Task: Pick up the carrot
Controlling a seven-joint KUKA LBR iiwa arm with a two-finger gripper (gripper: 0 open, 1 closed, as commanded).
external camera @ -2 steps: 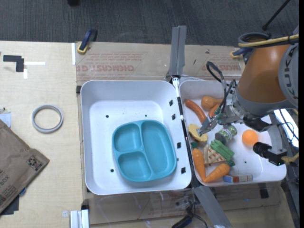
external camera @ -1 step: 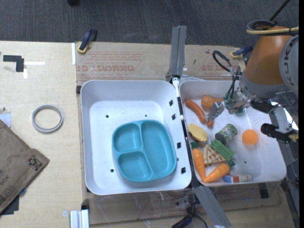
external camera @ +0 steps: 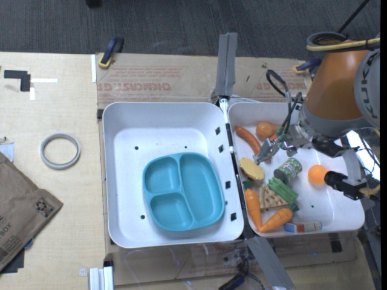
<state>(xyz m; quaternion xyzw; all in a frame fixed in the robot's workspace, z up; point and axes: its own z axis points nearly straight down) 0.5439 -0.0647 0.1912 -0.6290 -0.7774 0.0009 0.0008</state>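
Carrot [external camera: 251,208] lies at the near-left corner of the right bin [external camera: 338,222], its long axis running roughly along the bin's left wall, thick end up by a potato-like piece [external camera: 251,168] and point toward the near rim. A second orange piece [external camera: 276,219], also carrot-like, lies just beside it, slanting up to the right under a sandwich wedge [external camera: 273,199]; which of the two is meant I cannot say for sure.

The hand [external camera: 266,152] hangs over the bin's middle, with the carrot below and a little left of it in the camera view, near but apart. Its tips sit close to a sausage [external camera: 248,139], a can [external camera: 288,169] and an orange lump [external camera: 266,129]. Nothing shows between the tips, so I judge it to be carrying nothing; whether it is spread or closed I cannot tell.

Next move, I judge: travel toward the near-left corner and turn to close across the carrot's width.
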